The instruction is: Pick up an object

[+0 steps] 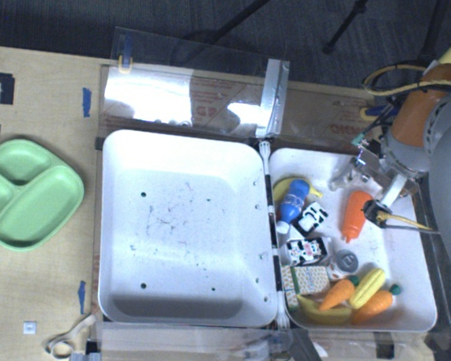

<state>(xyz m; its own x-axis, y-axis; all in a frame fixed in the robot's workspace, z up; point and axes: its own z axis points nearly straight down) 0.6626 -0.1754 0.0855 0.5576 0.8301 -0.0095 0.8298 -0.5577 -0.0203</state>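
Observation:
The right bin (pixel 424 302) holds several small objects. An orange carrot-shaped piece (pixel 354 216) stands near its back right, just under my gripper (pixel 365 188). The gripper hangs over the back of this bin, below the orange wrist band (pixel 413 122), with its tip close to the top of that orange piece. I cannot tell if they touch. A blue bottle (pixel 292 201) lies on a yellow piece (pixel 282 187) at the bin's left wall. Black-and-white items (pixel 311 218) sit mid-bin. Two carrots (pixel 335 293), a yellow corn cob (pixel 368 285) and a banana (pixel 320 310) lie at the front.
The left bin (pixel 133 147) stands beside the right one, with a metal divider (pixel 272 109) behind them. A green sectioned plate (pixel 22 193) rests on the bench at far left. A thin yellow cable (pixel 408 223) runs from the gripper to the right. A grey disc (pixel 347 261) lies mid-bin.

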